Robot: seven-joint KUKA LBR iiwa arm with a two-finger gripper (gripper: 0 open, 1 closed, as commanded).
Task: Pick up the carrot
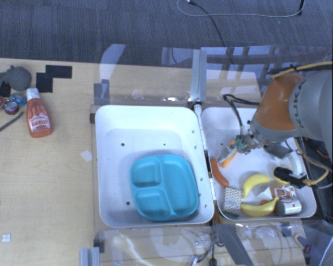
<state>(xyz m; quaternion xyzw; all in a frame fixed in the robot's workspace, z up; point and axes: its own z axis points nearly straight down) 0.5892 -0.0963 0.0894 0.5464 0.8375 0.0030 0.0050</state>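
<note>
Carrot (229, 158) in the right bin (218, 122), slanted, upper end toward the gripper (239, 145), lower end down-left toward the hot dog (219, 173). Touching or caught at the gripper's tip; open or clenched, cannot tell.

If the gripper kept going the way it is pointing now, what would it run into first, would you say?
Most likely the carrot, lying just off the gripper toward the lower left. Beyond it lies the orange sausage by the bin wall; depth is hard to judge.

Robot lab: bench (52, 197) w/ white bins (112, 156), loose cables (234, 13).
</note>
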